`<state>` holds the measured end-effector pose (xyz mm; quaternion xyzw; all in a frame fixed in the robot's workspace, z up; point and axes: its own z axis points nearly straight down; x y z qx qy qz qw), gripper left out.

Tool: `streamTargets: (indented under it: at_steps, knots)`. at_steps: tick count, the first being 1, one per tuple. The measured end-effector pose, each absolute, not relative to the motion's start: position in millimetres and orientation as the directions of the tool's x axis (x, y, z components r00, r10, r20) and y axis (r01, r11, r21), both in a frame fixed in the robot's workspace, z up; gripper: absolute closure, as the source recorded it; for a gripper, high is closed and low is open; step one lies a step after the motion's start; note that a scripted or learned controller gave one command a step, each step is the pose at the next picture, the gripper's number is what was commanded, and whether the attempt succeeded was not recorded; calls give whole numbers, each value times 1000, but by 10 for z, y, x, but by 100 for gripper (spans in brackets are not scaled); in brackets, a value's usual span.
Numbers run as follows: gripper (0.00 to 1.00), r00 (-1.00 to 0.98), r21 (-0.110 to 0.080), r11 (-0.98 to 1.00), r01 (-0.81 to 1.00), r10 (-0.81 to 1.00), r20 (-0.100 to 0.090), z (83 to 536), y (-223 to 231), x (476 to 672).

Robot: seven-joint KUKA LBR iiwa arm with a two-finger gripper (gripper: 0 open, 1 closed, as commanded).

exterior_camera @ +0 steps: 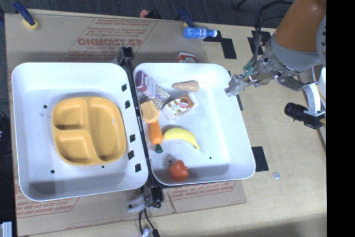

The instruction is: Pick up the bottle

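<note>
A small blue bottle [198,33] with a pale cap lies on its side on the bench, behind the right bin [236,136] and outside both bins. My gripper [234,86] hangs at that bin's far right rim, well to the right of and nearer than the bottle, and apart from it. Nothing shows in the gripper. The grey arm with its orange band [299,16] comes in from the right.
The right bin holds a purple packet [145,85], a tan roll [186,86], a snack packet [180,106], a carrot [156,133], a banana [182,136] and a red tomato [178,170]. A yellow divided tray [89,129] lies in the left bin [22,119]. Blue clamps [25,15] grip the bench's back edge.
</note>
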<state>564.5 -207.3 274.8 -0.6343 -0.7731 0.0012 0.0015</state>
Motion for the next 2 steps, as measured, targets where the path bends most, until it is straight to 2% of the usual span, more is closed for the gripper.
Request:
streamTargets:
  at_steps: [1, 2]
  knots:
    - [100, -321, -3, 321, 947, 947, 1, 2431, -2112, 4918]
    - [100, -391, -3, 391, 920, 920, 3, 2487, -2108, 4766]
